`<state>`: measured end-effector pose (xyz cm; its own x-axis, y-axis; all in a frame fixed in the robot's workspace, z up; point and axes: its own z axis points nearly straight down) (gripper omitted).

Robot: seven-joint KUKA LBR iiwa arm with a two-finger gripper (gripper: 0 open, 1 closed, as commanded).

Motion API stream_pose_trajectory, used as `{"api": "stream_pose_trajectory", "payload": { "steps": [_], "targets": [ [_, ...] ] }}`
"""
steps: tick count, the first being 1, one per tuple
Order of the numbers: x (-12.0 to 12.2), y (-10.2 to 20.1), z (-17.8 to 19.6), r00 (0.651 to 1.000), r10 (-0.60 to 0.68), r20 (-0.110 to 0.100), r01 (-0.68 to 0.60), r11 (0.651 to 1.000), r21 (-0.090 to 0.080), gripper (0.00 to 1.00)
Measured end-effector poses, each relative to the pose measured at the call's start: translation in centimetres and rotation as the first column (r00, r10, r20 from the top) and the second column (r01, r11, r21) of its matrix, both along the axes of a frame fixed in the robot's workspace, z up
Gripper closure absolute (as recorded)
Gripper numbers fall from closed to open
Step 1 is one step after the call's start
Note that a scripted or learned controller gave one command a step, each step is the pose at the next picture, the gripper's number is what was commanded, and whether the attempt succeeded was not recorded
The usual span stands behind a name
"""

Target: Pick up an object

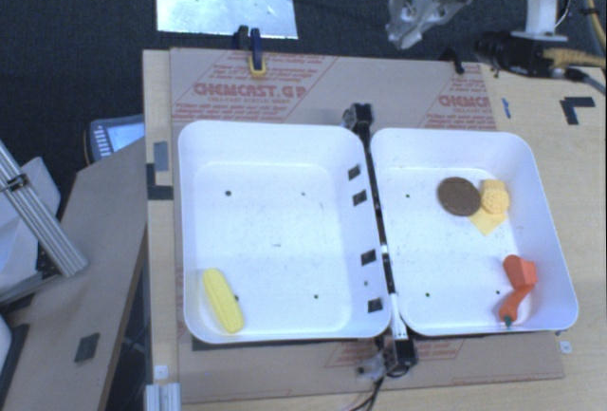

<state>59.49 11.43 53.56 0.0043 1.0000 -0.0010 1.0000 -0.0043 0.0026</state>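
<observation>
Objects are seen in both white bins on the surface. A yellow corn cob (223, 300) is laid in the near left corner of the left bin (266, 139). In the right bin (541, 172), a round brown cookie (459, 196) is set touching a round yellow cracker (493, 197), with a pale yellow cheese wedge (487, 222) just beneath them. An orange carrot (515, 286) is placed by the near right wall. The gripper (410, 20) is held above the far edge, well apart from everything; whether its jaws are wide or narrow cannot be told.
</observation>
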Motion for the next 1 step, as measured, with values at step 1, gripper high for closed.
{"api": "stream_pose_trajectory", "payload": {
  "steps": [1],
  "targets": [
    [0.53,12.77,-0.25,1.0,0.019,0.0,-0.019,1.0,0.005,1.0]
  ]
}}
